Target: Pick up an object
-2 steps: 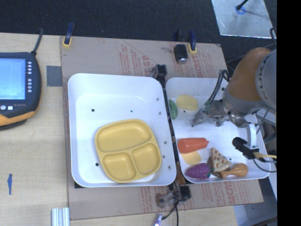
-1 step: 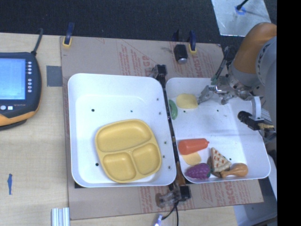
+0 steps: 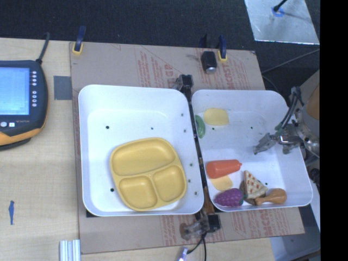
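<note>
Reaching in from the right, the grey arm's two-finger gripper hangs over the right shallow white bin, fingers spread apart and holding nothing. Toy foods lie below it: an orange carrot, a purple grape bunch, a pizza slice and a yellow lemon. The left white bin holds a yellow divided plastic tray.
</note>
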Robot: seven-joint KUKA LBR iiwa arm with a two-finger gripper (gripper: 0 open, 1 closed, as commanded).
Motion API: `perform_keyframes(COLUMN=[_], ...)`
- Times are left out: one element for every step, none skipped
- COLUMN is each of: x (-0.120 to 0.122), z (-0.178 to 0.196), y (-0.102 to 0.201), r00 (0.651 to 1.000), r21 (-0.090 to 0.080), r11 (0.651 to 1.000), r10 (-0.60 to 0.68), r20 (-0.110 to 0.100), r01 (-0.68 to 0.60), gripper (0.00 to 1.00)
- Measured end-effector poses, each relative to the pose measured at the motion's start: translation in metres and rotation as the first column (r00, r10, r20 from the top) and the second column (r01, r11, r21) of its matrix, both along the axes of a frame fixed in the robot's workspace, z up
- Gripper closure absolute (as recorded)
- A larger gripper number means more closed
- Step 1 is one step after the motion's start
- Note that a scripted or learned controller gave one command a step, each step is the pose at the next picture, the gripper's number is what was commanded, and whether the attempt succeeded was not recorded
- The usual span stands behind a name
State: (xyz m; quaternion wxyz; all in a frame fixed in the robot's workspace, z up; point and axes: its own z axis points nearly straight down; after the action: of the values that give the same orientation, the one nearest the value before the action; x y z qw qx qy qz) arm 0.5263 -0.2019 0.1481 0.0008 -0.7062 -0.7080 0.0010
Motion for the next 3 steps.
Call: perform_keyframes(x=[0.062,0.13,0.033], z=[-0.049,-0.056,0.035], y=[0.068,-0.01,-0.01], r00=[1.0,1.0,1.0], r21=[0.0,0.001,0.0], r11=[1.0,1.0,1.0], r10=[0.004,0.0,0.0], r20=[0.0,0.001,0.002], r01=[-0.004,0.0,0.0], gripper=[0.0,0.0,0.0])
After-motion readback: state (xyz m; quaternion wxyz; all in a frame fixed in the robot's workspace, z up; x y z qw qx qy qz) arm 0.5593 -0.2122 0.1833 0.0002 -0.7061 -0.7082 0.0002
